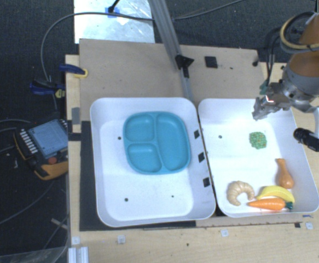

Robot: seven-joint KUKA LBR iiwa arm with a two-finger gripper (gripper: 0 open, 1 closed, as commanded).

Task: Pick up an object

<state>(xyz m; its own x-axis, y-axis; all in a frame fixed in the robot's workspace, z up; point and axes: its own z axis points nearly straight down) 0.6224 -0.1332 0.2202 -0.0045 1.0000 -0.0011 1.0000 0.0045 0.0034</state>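
Observation:
The right bin holds a green broccoli floret near its middle. Along its near right side lie a brown drumstick, a beige croissant, a yellow banana and an orange carrot. My gripper hangs over the bin's far right part, a little beyond and above the broccoli. Nothing shows between its fingers, and from this angle I cannot make out how they stand.
The left bin carries a blue divided plate. A metal pole slants in from the top to the gap between the bins. Clamps and a handheld device lie left of the bench.

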